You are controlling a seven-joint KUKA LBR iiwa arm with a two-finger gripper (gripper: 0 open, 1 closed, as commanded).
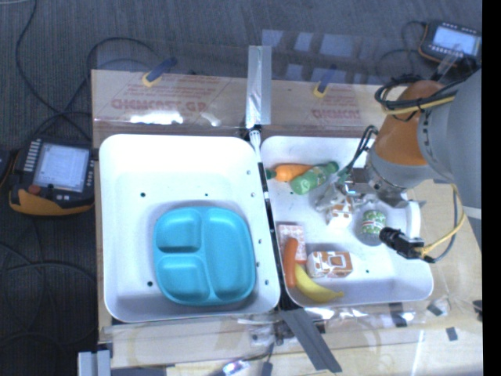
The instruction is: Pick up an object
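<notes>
The arm (462,135) was a thick grey cylinder with a smooth, rounded casing. An orange band (407,128) ringed it above the wrist. Black cables looped around the band and ran down towards the wrist. A yellow cable curved beside a black fitting (398,241) at the arm's lower end.

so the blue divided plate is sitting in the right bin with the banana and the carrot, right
Not quite. The camera view shows the blue divided plate alone in the left bin. The banana and the carrot are in the right bin, as you said, near the arm's hand.
</notes>
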